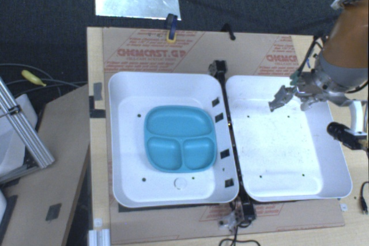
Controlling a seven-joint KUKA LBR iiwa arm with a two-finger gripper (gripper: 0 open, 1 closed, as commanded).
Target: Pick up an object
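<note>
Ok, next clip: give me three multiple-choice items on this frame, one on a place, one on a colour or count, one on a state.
1. Where does the divided tray lie?
A. in the left bin
B. in the right bin
C. on the cardboard outside both bins

2. How many compartments does the tray have?
A. two
B. three
C. five

3. How does the gripper stand in relation to the tray?
A. resting on it
B. lifting it clear of the bin
C. over the other bin, apart from it

Key: 1 A, the blue divided tray sits inside the left bin. 2 B, one wide compartment at the top and two smaller ones below. 3 C, the gripper is above the right bin, with the divider between it and the tray.
</note>
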